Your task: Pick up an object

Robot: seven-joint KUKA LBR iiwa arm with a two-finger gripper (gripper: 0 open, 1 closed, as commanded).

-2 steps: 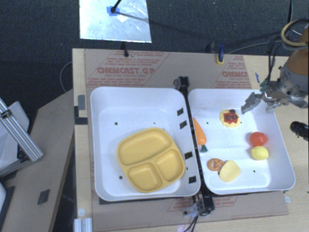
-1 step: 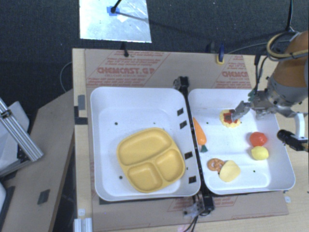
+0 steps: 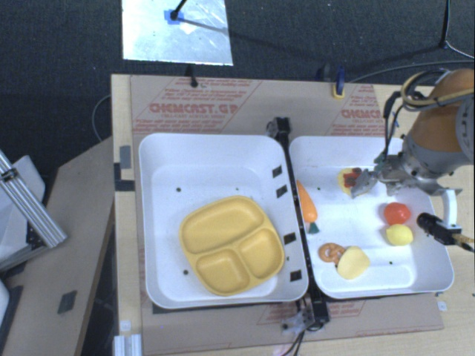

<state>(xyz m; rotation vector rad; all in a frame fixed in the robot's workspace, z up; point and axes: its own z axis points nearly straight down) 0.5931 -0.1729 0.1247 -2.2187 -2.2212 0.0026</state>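
camera view looks down on the bench (image 3: 223, 99) with two shallow white bins set side by side. the left bin (image 3: 159, 169) carries a yellow divided tray (image 3: 231, 245) of smooth moulded plastic, three compartments, lying at a slant. the right bin (image 3: 430, 269) carries small toy foods: an orange carrot (image 3: 307, 203) with a green tip lying along the bin's left wall, its long axis running roughly from the far side toward the near side; a brown pretzel (image 3: 330, 253) touching a pale yellow rounded piece (image 3: 353, 263) near the front; a red tomato (image 3: 396, 213) and just below it a yellow lemon (image 3: 399, 234), both round and glossy.

the grey arm reaches in from the right, and the tool (image 3: 361, 183) sits low in the far part of the right bin, right at a small red-and-yellow item (image 3: 347, 178) that lies on its left, touching or very near its tip. that item is partly hidden and too small to name more closely. i cannot tell whether the tool is open, closed or gripping anything; nothing clearly sits in its grasp.

my judgement: the red-and-yellow item is the likely target, being nearest, with the tomato next, a little to the right and nearer the front. round glossy pieces would likely slip more readily than the flat pretzel.
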